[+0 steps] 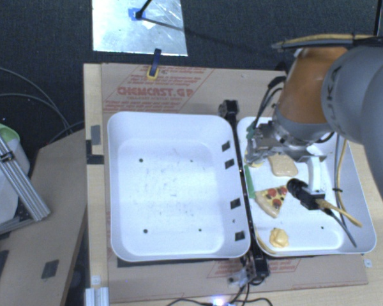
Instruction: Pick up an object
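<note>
My gripper (258,150) hangs low over the far left part of the right bin (357,234), under the grey arm with its orange band. A tan, bread-like piece (283,166) lies just to the right of the gripper. Nearer the camera, a toy pizza slice (272,200) with red spots rests on the bin floor. A small yellow lump (279,238) sits by the bin's front wall. A thin green item (248,174) lies along the bin's left wall, partly hidden by the gripper.
The left bin (124,132) stands beside the right one, with black clips (230,164) along the shared rim. A shiny metal sheet (139,18) lies on the dark floor beyond the bench. The arm's bulk covers the right bin's far right corner.
</note>
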Robot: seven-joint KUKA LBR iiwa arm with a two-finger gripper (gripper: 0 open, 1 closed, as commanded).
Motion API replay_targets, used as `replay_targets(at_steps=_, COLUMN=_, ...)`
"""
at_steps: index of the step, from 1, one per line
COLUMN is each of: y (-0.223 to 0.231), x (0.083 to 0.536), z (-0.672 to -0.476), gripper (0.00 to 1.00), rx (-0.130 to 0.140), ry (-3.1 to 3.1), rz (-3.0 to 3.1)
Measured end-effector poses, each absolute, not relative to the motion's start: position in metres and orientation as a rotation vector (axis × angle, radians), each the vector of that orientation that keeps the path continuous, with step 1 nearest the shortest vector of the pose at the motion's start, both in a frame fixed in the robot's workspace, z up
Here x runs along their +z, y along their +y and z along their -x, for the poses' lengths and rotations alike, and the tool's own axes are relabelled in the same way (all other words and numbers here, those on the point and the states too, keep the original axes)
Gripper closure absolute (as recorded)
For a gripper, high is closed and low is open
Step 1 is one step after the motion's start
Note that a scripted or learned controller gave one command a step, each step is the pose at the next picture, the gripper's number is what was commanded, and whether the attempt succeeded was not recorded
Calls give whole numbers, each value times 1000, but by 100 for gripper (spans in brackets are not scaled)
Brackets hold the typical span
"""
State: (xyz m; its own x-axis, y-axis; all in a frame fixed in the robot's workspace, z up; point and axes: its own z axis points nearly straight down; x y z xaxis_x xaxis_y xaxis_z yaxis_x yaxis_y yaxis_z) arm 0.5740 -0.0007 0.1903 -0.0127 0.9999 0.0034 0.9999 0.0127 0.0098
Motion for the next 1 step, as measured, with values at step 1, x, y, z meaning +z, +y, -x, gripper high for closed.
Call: replay_targets(at_steps=1, y=16, x=185, z=-489, gripper=100, rx=-2, ry=2226, rz=-2223)
